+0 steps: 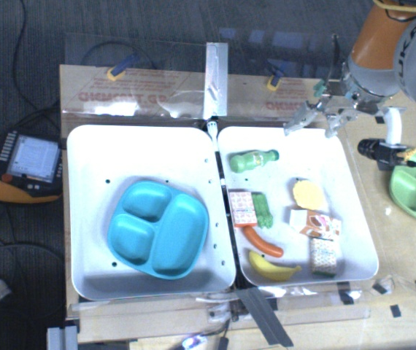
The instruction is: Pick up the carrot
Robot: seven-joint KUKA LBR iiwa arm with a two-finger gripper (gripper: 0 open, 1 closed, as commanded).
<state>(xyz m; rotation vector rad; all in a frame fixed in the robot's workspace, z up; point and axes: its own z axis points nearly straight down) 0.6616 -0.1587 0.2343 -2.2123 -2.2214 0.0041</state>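
Note:
The carrot [263,241] is a short orange-red stick lying slantwise in the right bin [354,195], toward its front left, just above a banana [272,267]. My gripper [311,126] hangs over the far rim of the right bin, well behind the carrot and to its right. It is open, its fingers [294,125] spread with nothing between them.
Crowding the carrot are a pink box [241,208] and a green vegetable [263,210]. A green bottle [252,160], a yellow round piece [309,194], a red-white packet [316,224] and a patterned box [325,254] share the bin. A blue divided plate [158,228] fills the left bin.

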